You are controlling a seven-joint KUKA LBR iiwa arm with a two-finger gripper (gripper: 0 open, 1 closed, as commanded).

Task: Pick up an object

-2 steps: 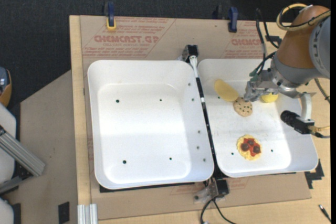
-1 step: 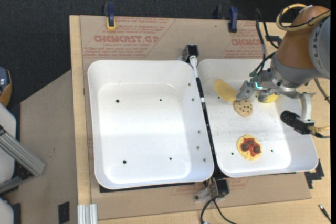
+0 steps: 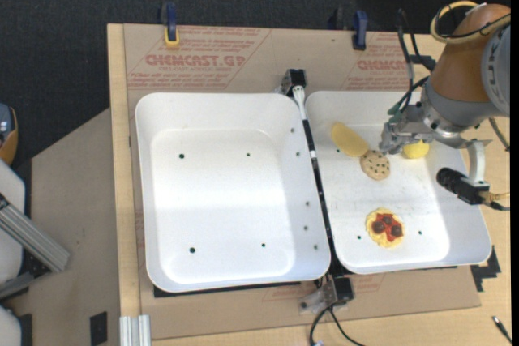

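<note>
The gripper (image 3: 395,139) hangs low over the right bin (image 3: 454,255) near its far edge, just beside a speckled cookie (image 3: 375,166); whether its fingers are spread or closed cannot be told. A yellow chip (image 3: 349,139) lies toward the bin's far left corner, a small pizza (image 3: 386,227) near its front edge.

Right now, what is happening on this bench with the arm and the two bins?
The grey arm reaches in from the right, over the right bin. Its gripper is low in the far part of that bin, just beside a round cookie with dark spots. A pale yellow piece lies to the left of the gripper, a small yellow object is partly hidden under the wrist, and a little pizza-like toy lies nearer the front. Nothing visibly sits between the gripper's tips.
</note>
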